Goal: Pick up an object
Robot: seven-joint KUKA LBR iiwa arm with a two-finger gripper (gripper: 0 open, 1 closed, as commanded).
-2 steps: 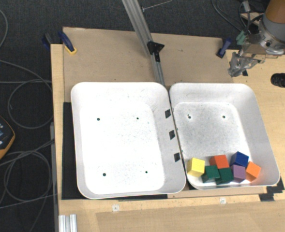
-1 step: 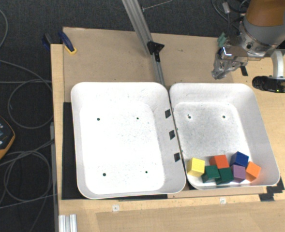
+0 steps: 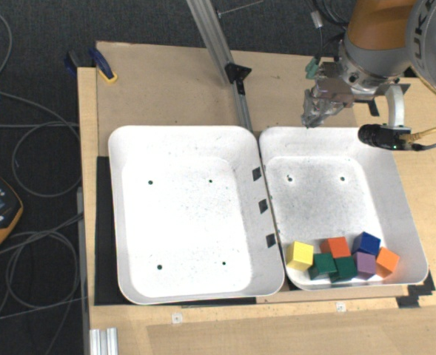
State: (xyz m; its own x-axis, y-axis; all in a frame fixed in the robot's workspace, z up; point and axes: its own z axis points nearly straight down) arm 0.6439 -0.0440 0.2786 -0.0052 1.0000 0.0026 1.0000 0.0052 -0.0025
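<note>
The gripper (image 3: 317, 117) hangs over the far edge of the right bin (image 3: 399, 191), close to that bin's far left corner; nothing is seen between its fingers, and whether they are spread or closed I cannot tell, because the tips are small and blurred against the bench (image 3: 166, 87).

The objects to pick lie all together at the opposite, near end of the same bin, so the coming move depends on one relation: the cluster sits well apart from the gripper, toward the near rim and a little to the right in the view; the arm would have to travel across the bare floor of the bin and then go down.

I count seven blocks, though two green ones stand so close that the count there is perhaps not sure: one yellow block (image 3: 301, 254) at the left end; one red-orange block (image 3: 337, 246); two green blocks (image 3: 334, 266) touching each other; one purple block (image 3: 366, 263); one blue block (image 3: 369, 243); one orange block (image 3: 387, 259) at the right end. They are small cubes, so no long axis matters; the yellow one stands a little free and seems the easiest to take.

The left bin (image 3: 129, 198) holds no blocks.
</note>
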